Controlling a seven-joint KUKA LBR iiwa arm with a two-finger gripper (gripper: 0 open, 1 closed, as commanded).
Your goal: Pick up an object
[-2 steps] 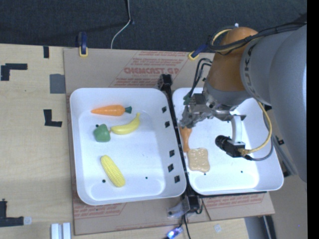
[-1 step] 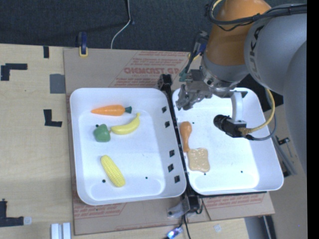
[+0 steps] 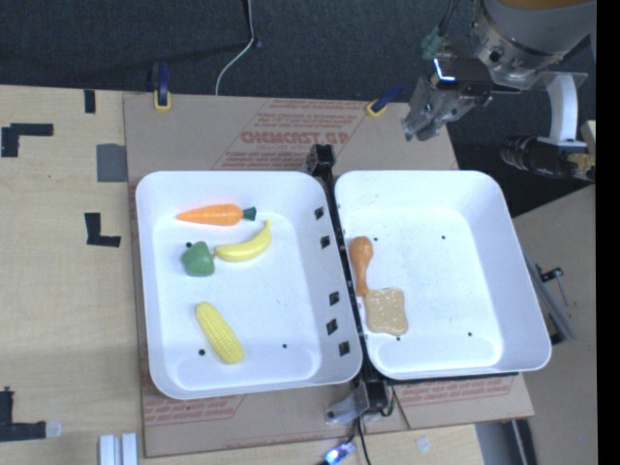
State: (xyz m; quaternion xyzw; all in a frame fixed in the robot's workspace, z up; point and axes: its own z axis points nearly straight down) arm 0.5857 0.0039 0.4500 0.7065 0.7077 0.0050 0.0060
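The left bin (image 3: 160, 260) holds an orange carrot (image 3: 210, 215), a yellow banana (image 3: 244, 246), a green pepper (image 3: 198, 259) and a yellow corn cob (image 3: 219, 331). In the right bin (image 3: 484, 260) a chicken drumstick (image 3: 360, 260) and a slice of toast (image 3: 386, 311) lie near the left wall. My gripper (image 3: 428, 116) hangs high above the bench, beyond the far edge of the right bin. Nothing shows between its fingers.
Both bins rest on a cardboard sheet (image 3: 291, 134). A white cable (image 3: 237, 46) runs down to the back of the bench. Clamps (image 3: 160, 90) hold the sheet's far edge. Black hinge pieces (image 3: 334, 279) join the two bins.
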